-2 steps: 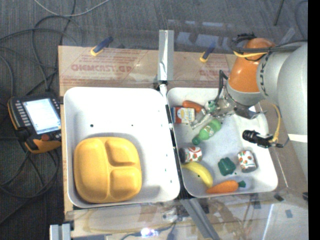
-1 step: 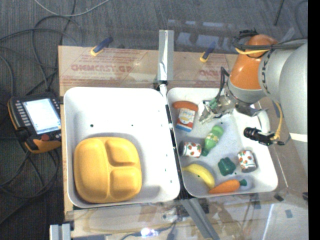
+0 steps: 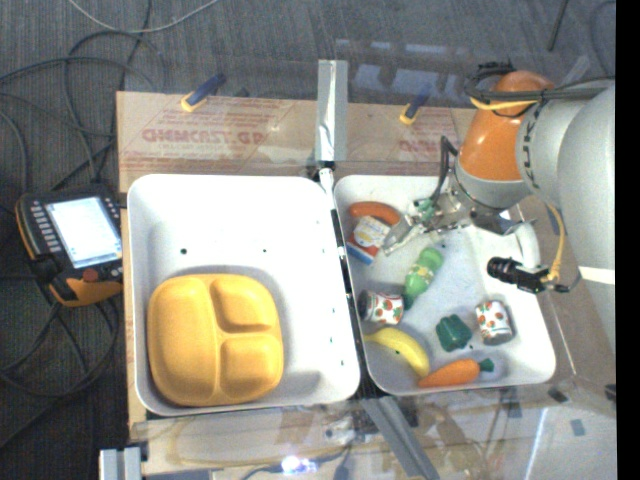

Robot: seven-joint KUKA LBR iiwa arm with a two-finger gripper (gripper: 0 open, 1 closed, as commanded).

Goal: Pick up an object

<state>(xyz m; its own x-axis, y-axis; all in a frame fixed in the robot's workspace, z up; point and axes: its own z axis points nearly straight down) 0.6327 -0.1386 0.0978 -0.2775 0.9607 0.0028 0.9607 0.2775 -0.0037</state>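
Two white bins (image 3: 240, 193) sit on the bench; tool (image 3: 405, 230) hovers over the right bin's toys, near a green bottle (image 3: 423, 271); grip state unclear.

my arm (image 3: 570, 158) has a smooth grey shell and a glossy orange band (image 3: 497, 148), the look of painted metal or hard plastic. both white bins (image 3: 230, 193) look like smooth moulded plastic with a soft sheen. left of the bins' shared wall, the yellow tray (image 3: 215, 338) is matt plastic. right of it, the green bottle (image 3: 423, 271) shines, and the banana (image 3: 398, 348) and carrot (image 3: 450, 372) look like smooth toy plastic.
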